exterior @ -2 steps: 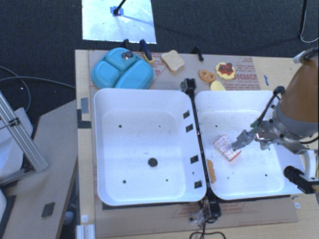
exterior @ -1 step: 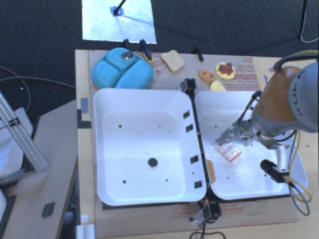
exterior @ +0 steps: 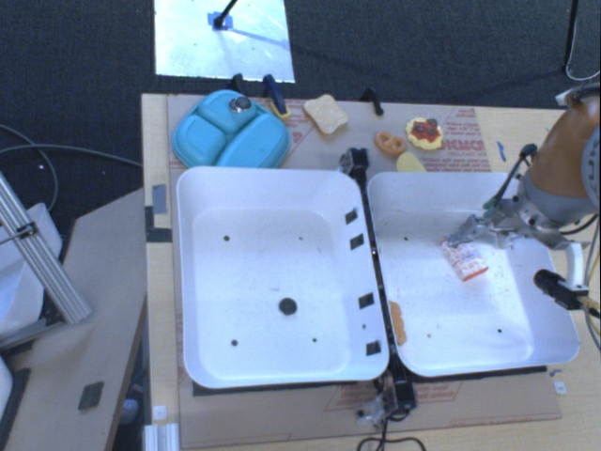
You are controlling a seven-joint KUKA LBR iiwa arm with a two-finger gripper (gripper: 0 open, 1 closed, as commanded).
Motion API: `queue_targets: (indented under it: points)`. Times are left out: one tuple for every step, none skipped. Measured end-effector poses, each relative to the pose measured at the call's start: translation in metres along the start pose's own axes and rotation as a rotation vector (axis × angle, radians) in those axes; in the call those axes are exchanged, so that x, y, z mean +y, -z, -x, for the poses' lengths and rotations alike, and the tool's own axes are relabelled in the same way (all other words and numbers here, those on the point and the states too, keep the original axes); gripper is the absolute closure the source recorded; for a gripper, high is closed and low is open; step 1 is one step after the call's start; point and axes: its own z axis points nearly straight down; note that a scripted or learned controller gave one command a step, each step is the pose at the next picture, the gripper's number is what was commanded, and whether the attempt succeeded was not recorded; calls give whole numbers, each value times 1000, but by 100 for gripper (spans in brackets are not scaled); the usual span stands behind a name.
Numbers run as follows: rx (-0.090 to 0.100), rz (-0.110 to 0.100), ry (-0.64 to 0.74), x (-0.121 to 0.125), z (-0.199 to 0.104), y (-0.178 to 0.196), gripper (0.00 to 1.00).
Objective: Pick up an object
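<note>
Sitting in the right bin, a small white packet with red-orange print lies flat on the floor toward the back, just beside the gripper. Packet print too small to read. Gripper tips hang right at the packet's upper edge; cannot tell whether they are apart or together, or whether they touch it. Arm comes in from the right, orange band above the wrist. An orange-tan strip lies against the right bin's left wall. Left bin holds one small dark disc near the middle of its floor. Behind the bins on the cardboard-covered bench: blue divided plate, toast slice, pretzel, small pizza-like piece with red topping, yellow piece. Red lettering on the cardboard, not legible. Dark carpet floor all round, with a shiny silver sheet lying behind the bench.
</note>
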Motion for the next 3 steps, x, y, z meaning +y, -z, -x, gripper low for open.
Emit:
queue_targets:
  points:
    - [0,-7,10,44,-51,-5,0]
    - [-2,-10,1,66,0,33,0]
    - [-1,-11,1,-15,-2,-6,0]
